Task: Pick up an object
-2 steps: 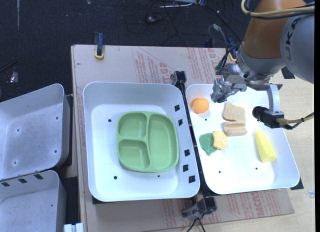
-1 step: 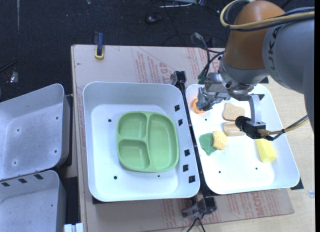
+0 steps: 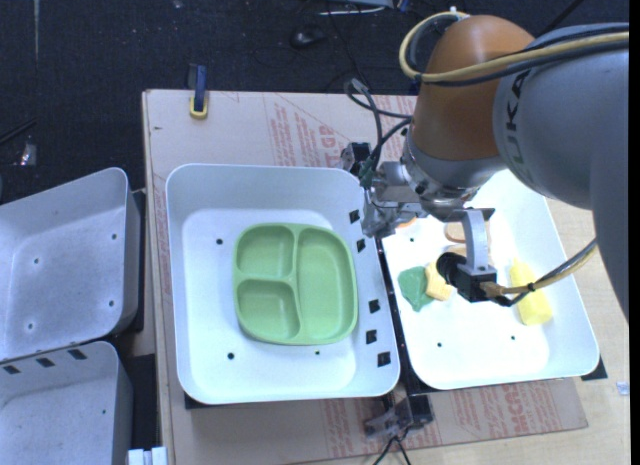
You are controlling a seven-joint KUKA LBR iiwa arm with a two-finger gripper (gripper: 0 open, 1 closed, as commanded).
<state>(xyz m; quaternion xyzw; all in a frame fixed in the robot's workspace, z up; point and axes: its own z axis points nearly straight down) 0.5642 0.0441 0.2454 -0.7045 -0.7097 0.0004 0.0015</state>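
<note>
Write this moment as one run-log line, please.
arm: over right bin | hold: cannot tell | right bin: green piece, yellow pieces | left bin: green tray

brown bench [image 3: 262,125], left white bin [image 3: 196,215], right white bin [image 3: 482,345]

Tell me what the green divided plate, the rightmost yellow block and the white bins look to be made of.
Green divided plate: likely moulded plastic, smooth with a soft sheen, given its rounded compartment ridges and uniform colour. Rightmost yellow block: possibly foam or soft plastic, matte, but too small to be sure. White bins: probably thin formed plastic, semi-gloss, with rounded corners and bright glare on the right one.
</note>
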